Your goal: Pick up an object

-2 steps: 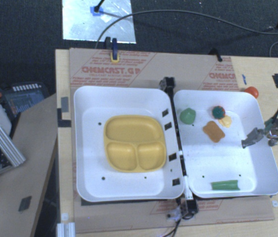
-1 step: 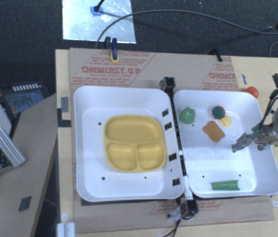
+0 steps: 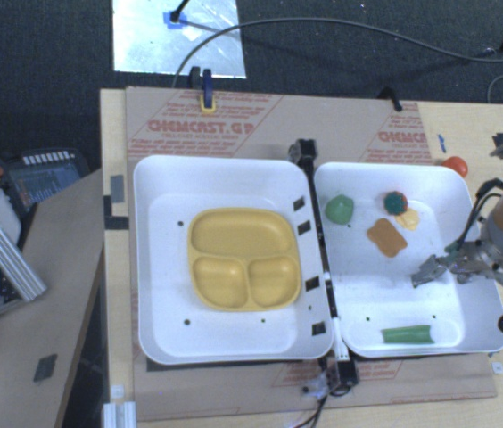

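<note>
Looking down through the camera view, you are seeing two white bins sitting side by side on the bench. The left bin [image 3: 158,239] is carrying a yellow divided tray [image 3: 243,259], which is lying flat near the middle of its floor. The right bin [image 3: 358,292] is holding the loose objects you could be picking from: a green lump [image 3: 339,209] is resting near the upper left of that bin, a dark teal ball [image 3: 396,202] is sitting to its right, a small yellow piece [image 3: 408,219] is lying just beside and below the ball, and an orange-brown flat piece [image 3: 386,237] is lying at a tilt just beside the yellow one. A green bar [image 3: 407,333] is lying along the lower edge of the right bin, well apart from the others.

Your arm is reaching in from the right, and the gripper [image 3: 432,272] is hanging over the right half of the right bin, between the orange-brown piece and the green bar and touching neither. You cannot tell from this slant how far its fingers are parted, and you are seeing nothing between them
</note>
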Controlling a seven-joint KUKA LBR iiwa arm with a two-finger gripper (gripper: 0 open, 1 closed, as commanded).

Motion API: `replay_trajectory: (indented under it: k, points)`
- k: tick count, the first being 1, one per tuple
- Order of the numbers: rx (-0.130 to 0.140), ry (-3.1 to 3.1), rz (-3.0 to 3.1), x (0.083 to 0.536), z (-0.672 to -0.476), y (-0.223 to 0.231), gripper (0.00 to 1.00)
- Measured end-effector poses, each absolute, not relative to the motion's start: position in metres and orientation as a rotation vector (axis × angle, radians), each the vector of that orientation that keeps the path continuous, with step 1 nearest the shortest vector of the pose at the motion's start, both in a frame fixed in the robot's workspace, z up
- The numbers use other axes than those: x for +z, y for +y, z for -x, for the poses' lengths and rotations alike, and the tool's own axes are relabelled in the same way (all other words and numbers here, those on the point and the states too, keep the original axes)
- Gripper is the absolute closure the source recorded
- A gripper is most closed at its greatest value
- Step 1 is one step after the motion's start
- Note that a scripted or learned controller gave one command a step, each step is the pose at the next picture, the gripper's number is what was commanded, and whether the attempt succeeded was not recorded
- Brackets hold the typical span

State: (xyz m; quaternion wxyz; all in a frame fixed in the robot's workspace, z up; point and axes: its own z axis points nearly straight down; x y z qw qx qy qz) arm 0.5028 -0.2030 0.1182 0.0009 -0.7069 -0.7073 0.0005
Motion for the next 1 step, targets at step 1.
replay_trajectory:
  k: [1]
  points:
    - [-0.002,-2.227,2.222,0.1315,-0.5047,-0.2034,1.00]
